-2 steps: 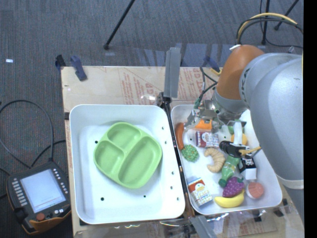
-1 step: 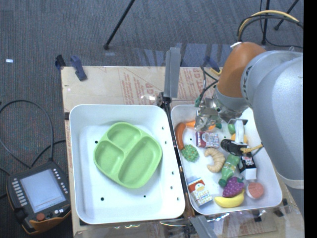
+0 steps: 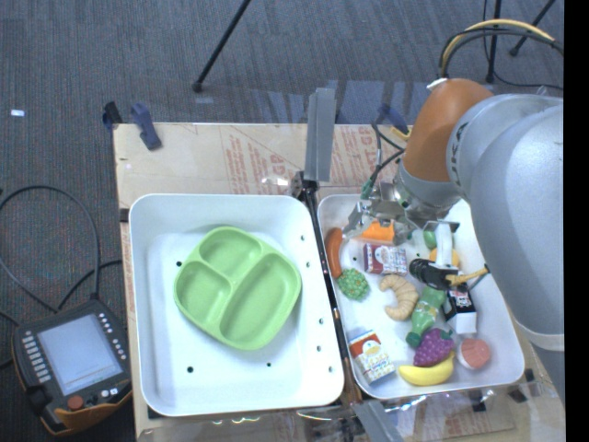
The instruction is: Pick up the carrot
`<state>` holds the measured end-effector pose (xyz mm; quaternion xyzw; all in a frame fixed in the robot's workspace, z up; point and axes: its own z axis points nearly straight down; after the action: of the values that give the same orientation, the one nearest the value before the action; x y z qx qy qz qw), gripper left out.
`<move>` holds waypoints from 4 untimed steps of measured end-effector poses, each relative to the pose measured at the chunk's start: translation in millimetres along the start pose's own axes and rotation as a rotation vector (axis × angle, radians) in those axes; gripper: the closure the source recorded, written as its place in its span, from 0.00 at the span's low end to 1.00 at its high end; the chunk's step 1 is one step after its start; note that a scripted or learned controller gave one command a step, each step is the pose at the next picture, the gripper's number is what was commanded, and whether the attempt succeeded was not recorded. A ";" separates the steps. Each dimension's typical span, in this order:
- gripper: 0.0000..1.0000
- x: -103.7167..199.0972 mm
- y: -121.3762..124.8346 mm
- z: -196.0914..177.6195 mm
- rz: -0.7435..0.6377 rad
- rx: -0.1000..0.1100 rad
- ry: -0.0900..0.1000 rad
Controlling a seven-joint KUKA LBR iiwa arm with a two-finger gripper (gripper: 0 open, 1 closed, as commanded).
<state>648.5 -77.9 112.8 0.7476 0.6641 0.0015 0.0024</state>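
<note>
The carrot [image 3: 378,233], a bright orange piece, lies in the upper left part of the right bin [image 3: 512,339], just above a small red-and-white packet [image 3: 386,259]. My gripper [image 3: 377,212] hangs directly over the carrot's upper edge, and its dark lower parts overlap the carrot. From this angle I cannot make out whether the carrot is gripped. The grey arm with its orange band [image 3: 442,141] reaches in from the right and hides the bin's far right corner.
Crowded around the carrot are an orange-red sausage-shaped piece [image 3: 333,250] by the left wall, a green broccoli [image 3: 352,284], a croissant [image 3: 400,295], grapes [image 3: 433,346], a banana [image 3: 426,373] and a carton [image 3: 371,355]. The left bin [image 3: 152,376] holds a green divided plate [image 3: 238,286].
</note>
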 end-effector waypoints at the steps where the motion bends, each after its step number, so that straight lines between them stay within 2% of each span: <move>1: 0.00 -15.8 1.0 19.6 0.346 -0.001 0.003; 2: 1.00 -17.2 1.5 8.8 0.342 -0.001 -0.001; 3: 0.00 -16.2 1.0 9.7 0.341 0.001 -0.001; 4: 0.00 -5.6 -1.9 19.9 0.329 -0.001 -0.003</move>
<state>646.1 -83.3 92.9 0.8463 0.5327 0.0012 0.0034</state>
